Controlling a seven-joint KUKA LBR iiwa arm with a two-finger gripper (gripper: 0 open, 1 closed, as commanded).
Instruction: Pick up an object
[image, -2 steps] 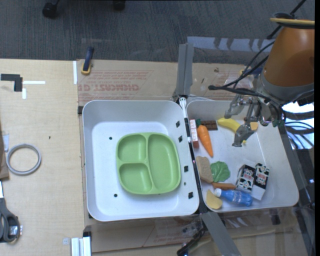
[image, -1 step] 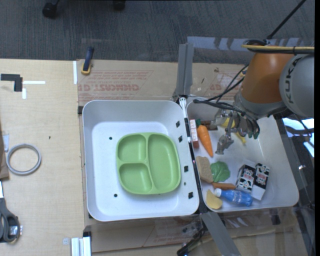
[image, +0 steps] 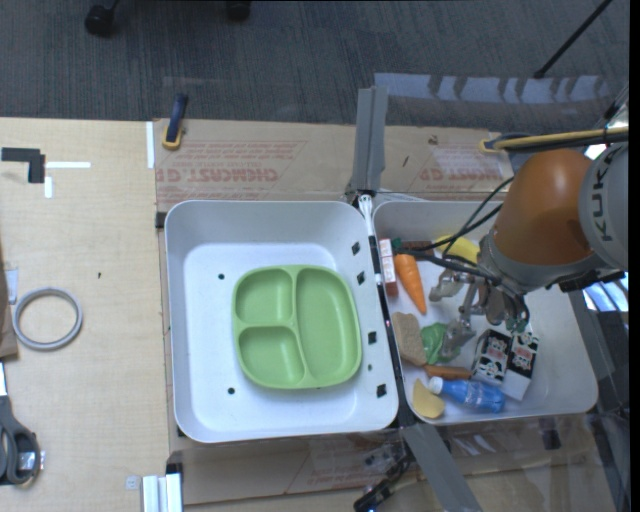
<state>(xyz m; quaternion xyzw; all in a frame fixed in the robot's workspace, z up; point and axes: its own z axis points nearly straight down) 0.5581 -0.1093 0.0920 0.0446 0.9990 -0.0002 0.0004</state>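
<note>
Gripper (image: 470, 318) hangs beside the carrot (image: 410, 281); whether it is parted, you cannot tell. Carrot looks light, stiff, slick: take it mid-body.

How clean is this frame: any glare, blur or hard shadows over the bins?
Camera view: even, soft light; the green tray and left bin are sharp, with faint shadows. The hand looks slightly smeared, hiding finger detail. The orange band carries a dull sheen, no blown glare.
</note>
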